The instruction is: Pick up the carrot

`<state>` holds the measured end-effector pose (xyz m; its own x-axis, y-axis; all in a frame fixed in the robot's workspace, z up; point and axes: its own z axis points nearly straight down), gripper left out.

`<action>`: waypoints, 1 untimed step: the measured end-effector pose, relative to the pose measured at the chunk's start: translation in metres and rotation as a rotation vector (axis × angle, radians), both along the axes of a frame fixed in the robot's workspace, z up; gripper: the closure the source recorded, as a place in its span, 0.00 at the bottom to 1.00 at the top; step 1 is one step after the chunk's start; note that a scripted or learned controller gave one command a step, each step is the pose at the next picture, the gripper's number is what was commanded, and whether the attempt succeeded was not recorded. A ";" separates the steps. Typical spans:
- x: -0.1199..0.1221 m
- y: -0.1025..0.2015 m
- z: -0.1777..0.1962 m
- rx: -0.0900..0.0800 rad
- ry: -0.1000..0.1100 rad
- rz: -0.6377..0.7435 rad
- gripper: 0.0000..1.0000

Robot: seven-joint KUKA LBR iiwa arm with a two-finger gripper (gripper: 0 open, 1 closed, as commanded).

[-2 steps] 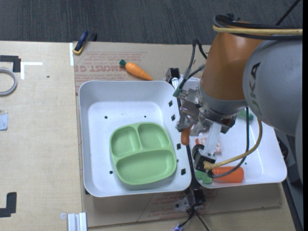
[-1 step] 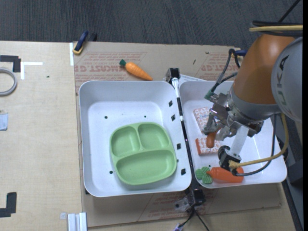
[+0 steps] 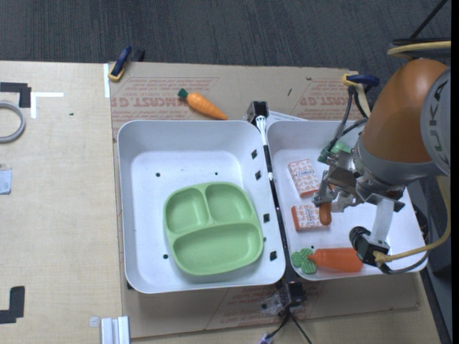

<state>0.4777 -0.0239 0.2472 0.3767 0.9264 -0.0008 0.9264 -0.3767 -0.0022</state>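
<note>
A large orange carrot with a green leafy top lies along the front wall of the right bin, leaves pointing left. A smaller carrot lies outside the bins on the cardboard behind the left bin. My gripper hangs over the middle of the right bin, a little behind the large carrot and apart from it. A small orange-brown piece sits right under the gripper tip. The wrist hides the bin floor to the right.
Two orange-and-white packets lie in the right bin, left of the gripper. A green divided plate sits in the left bin. Clips hold the bins' shared wall. A blue clamp is at the cardboard's back left.
</note>
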 end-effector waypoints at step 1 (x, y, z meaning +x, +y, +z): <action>0.000 0.006 -0.055 0.000 -0.001 0.023 1.00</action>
<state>0.4776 -0.0175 0.1919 0.3549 0.9349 -0.0005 0.9349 -0.3549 -0.0017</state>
